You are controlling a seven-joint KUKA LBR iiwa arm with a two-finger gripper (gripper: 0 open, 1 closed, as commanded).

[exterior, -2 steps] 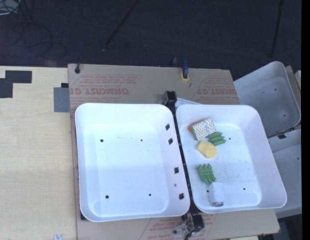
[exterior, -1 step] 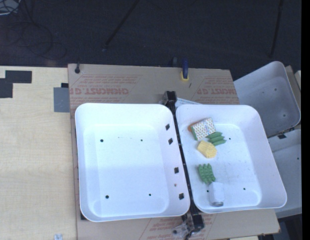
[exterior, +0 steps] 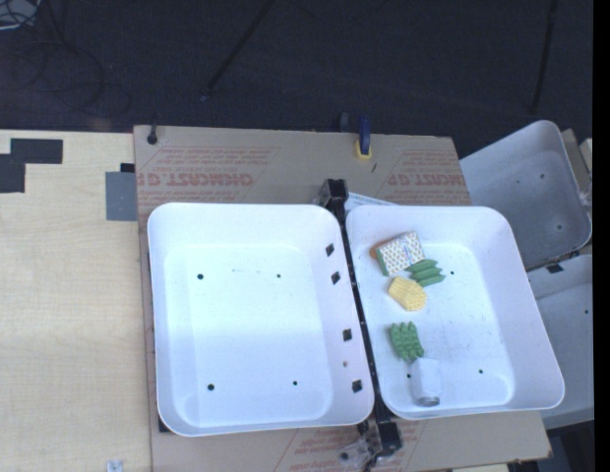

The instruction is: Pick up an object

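The right bin point(exterior: 502, 254) holds several small objects. A patterned white block with an orange edge point(exterior: 398, 252) lies near its far left, with a green pea pod point(exterior: 425, 270) just right of it. A yellow corn-like piece point(exterior: 406, 294) sits below them. Further toward the front lies a green leafy piece point(exterior: 405, 341), and a small white-grey cylinder point(exterior: 425, 381) rests near the bin's front wall.
The left bin point(exterior: 177, 254) stands beside the right one, joined by a black clip strip point(exterior: 346, 303). Both rest on a brown cardboard sheet point(exterior: 236, 160) on a light wooden bench point(exterior: 59, 303). A grey metal plate point(exterior: 531, 180) sits at the right.
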